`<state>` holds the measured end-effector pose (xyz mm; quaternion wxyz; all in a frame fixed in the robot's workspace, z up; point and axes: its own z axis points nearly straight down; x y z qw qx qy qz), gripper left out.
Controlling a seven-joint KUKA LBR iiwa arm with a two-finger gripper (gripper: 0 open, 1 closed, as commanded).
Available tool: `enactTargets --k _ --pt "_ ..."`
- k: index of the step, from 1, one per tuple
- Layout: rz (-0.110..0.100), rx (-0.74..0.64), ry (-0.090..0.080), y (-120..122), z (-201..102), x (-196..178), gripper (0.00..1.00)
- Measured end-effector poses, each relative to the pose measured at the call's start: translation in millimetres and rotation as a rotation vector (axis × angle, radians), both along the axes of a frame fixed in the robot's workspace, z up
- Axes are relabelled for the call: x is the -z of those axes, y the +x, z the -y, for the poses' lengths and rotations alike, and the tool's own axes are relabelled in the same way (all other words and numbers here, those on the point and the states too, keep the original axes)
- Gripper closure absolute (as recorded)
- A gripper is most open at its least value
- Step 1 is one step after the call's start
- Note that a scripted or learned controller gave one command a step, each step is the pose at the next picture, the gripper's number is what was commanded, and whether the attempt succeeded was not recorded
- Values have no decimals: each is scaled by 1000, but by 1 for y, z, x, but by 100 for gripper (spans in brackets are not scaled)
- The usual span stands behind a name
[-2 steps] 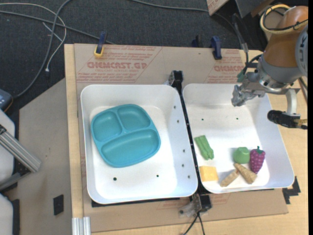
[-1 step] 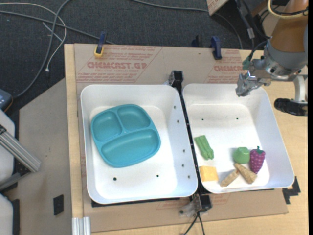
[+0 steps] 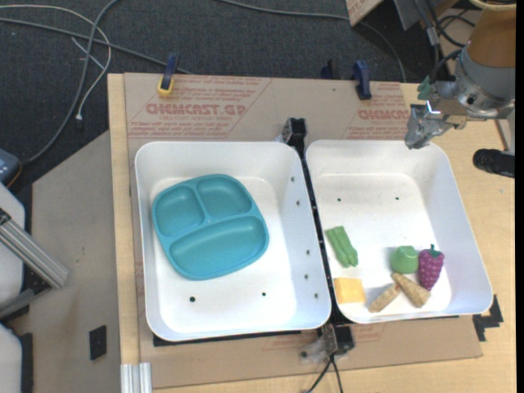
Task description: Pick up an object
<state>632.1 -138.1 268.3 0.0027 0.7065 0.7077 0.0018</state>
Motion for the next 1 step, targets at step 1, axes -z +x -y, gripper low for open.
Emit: enactTargets --k 1 --pt "-9 -2 4 -10 -42 11 100"
